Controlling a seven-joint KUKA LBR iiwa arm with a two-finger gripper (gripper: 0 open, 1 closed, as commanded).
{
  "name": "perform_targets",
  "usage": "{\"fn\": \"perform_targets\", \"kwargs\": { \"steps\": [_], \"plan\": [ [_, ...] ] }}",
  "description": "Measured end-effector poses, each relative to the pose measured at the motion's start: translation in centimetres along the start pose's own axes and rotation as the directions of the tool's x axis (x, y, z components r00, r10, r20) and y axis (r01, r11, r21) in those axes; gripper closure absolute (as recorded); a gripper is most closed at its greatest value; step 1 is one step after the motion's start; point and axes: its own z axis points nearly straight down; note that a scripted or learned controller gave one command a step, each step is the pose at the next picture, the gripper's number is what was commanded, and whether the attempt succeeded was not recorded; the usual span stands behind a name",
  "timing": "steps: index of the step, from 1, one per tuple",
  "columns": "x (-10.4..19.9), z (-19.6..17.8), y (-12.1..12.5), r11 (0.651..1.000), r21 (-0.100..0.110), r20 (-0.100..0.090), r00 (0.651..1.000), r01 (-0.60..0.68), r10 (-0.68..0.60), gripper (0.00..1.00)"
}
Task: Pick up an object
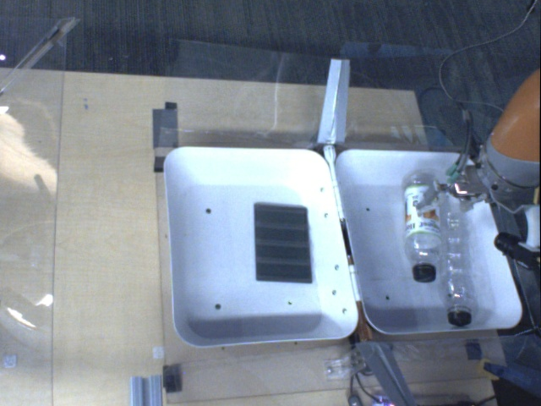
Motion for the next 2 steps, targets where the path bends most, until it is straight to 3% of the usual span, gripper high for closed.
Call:
{"fn": "perform_targets", "kwargs": {
  "steps": [1,2],
  "plan": [
    [1.8,5.8,2.7,0.985,-0.008,0.002,0.985,0.171,-0.171,0.0],
    [1.9,4.6,2.9,0.985,-0.015,0.003,0.985,0.171,-0.171,1.0]
  ]
}}
